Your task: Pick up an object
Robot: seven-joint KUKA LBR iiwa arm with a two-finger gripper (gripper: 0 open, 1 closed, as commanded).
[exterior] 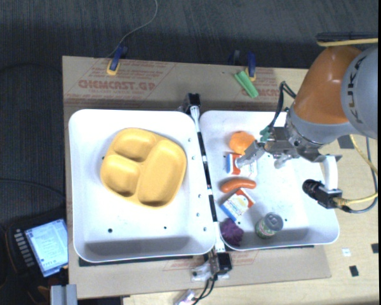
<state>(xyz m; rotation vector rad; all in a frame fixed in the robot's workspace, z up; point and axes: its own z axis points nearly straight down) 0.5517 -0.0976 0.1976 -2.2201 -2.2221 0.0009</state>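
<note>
My gripper (263, 160) hangs over the upper middle of the right bin (305, 216), reaching in from the right. It is open, and bare bin floor shows between the two fingers. Just left of it lie an orange ball (240, 141) and a small red and blue box (231, 164). Below the gripper sit an orange-red sausage (238, 185), a white and red carton (237, 205), a purple grape bunch (232, 232) and a small can (270, 224).
A big yellow lumpy object (144, 165) takes up most of the left bin (77, 170). A black fitting with a cable (320, 192) hangs off the arm over the right bin's right side. Green clips (246, 83) sit on the board behind the bins.
</note>
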